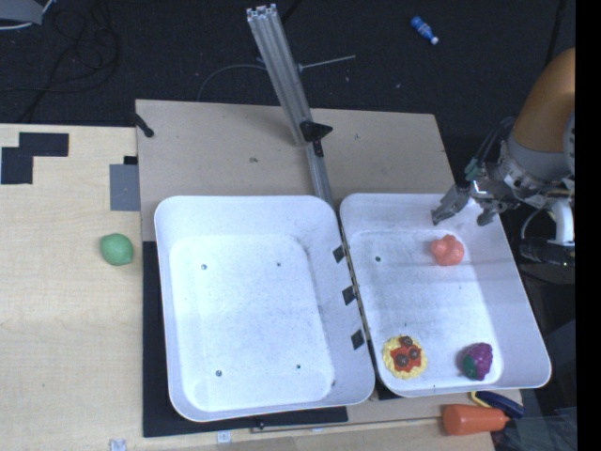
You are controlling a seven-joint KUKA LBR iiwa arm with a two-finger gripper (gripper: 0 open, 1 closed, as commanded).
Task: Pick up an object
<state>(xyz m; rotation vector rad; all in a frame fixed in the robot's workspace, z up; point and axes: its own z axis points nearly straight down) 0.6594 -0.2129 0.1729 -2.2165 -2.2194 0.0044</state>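
Observation:
My gripper (464,211) hangs over the back right corner of the right bin (413,216), open, with nothing between its two dark fingers. Just below it and a little to the left lies an orange-red lumpy toy (447,250) on the bin floor. Near the bin's front edge rest a yellow round toy with red spots (404,356) and a purple grape bunch (476,360).
The left bin (188,216) sits beside the right one, joined by black clips. A green ball (116,249) lies on the bench at the far left. An orange carrot-like toy (472,420) lies outside the right bin's front. A metal rail (286,73) stands behind the bins.

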